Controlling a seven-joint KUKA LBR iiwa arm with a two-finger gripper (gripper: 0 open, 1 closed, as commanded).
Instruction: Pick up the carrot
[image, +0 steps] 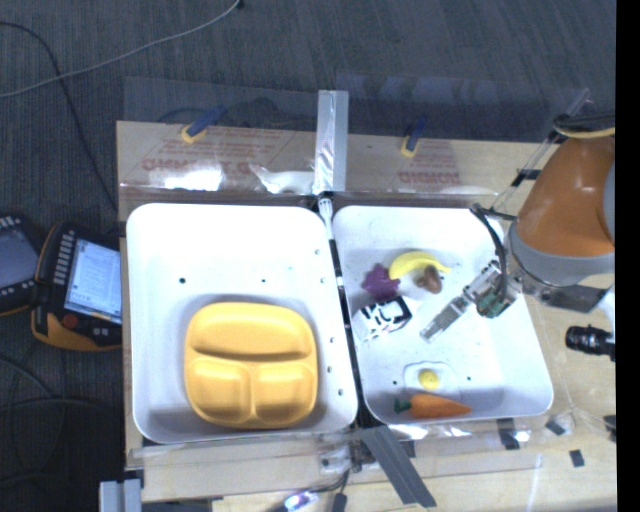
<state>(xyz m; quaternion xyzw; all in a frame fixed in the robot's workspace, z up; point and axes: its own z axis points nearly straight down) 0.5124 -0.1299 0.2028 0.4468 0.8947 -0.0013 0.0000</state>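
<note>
The carrot (436, 405), orange with a green top on its left end, lies along the near wall of the right bin (520, 375). My gripper (436, 326) hangs over the middle of that bin, slanting down to the left. It is well above the carrot in the view, apart from it. Nothing shows in the gripper's grasp.
The right bin also holds a yellow banana (412, 265), a small brown piece (430, 282), a purple item (379, 282), a black-and-white object (385, 315) and a fried-egg toy (429, 377) just above the carrot. A yellow divided tray (252, 362) sits in the left bin (160, 250).
</note>
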